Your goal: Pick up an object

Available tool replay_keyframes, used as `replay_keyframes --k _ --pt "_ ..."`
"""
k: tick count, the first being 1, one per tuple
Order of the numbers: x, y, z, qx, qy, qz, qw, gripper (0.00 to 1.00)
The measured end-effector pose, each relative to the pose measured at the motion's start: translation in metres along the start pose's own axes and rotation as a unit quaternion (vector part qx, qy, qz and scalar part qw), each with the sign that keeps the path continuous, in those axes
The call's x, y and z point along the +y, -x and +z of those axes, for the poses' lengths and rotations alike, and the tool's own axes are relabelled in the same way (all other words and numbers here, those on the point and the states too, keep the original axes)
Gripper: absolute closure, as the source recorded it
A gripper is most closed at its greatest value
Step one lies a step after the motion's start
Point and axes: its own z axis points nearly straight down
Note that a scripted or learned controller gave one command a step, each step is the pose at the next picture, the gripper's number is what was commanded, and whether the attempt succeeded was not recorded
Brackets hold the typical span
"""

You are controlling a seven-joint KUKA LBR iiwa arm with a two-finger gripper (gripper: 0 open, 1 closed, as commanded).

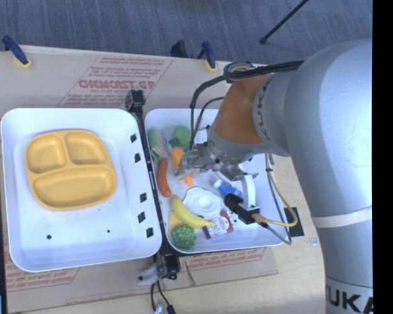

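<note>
One hand (pixel 195 162) low among toy food in the right bin (pixel 268 237), its grip impossible to tell.

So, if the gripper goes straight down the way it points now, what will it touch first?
Most likely the small orange carrot lying just under the gripper in the right bin. Depth is hard to judge from this slanted view, so the bin floor beside it is possible too.
</note>
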Motion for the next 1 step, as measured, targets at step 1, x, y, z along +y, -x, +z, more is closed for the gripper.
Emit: replay_keyframes --k 1 --pt "0.0476 -0.0300 -0.0906 0.001 0.001 0.177 0.9842 1.00"
